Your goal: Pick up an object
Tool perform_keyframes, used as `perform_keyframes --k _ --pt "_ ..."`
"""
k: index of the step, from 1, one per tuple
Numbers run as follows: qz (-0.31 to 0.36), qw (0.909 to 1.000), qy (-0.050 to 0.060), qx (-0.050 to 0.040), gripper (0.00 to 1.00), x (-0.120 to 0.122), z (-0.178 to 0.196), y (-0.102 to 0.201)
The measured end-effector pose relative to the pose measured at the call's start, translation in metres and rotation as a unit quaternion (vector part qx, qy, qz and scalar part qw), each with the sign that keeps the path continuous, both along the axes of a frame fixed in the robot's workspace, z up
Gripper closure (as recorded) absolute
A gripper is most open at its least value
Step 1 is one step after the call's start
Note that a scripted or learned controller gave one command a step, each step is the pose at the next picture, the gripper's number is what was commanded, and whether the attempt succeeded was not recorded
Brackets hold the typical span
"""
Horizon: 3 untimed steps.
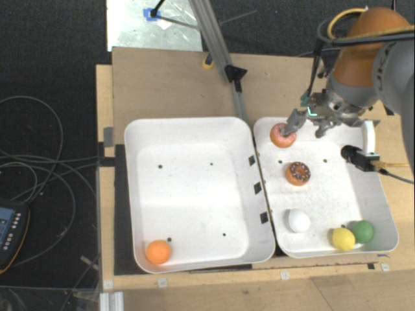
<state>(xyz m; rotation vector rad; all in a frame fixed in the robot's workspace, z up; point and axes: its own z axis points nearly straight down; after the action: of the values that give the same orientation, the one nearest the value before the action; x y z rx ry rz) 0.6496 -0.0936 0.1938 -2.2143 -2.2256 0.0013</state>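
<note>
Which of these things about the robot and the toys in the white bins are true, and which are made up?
1. An orange ball lies in the left bin. True.
2. The chocolate donut is in the left bin. False: it lies in the right bin.
3. The yellow ball and the green ball sit right next to each other. True.
4. The tool is over the white ball. False: it is at the far end of the right bin, by the pink donut.
5. The right bin holds five toys. True.
</note>
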Motion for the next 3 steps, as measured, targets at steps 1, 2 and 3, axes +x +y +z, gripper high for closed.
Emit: perform_keyframes --k 1,2,3 --pt "0.000 1.0000 -0.001 -0.0003 0.00 0.001 0.002 0.000" --pt "-0.001 1.0000 0.000 -0.0005 0.00 -0.003 -0.040 0.001" --pt "-0.002 1.0000 -0.002 -0.0029 0.00 -0.008 -0.083 0.003"
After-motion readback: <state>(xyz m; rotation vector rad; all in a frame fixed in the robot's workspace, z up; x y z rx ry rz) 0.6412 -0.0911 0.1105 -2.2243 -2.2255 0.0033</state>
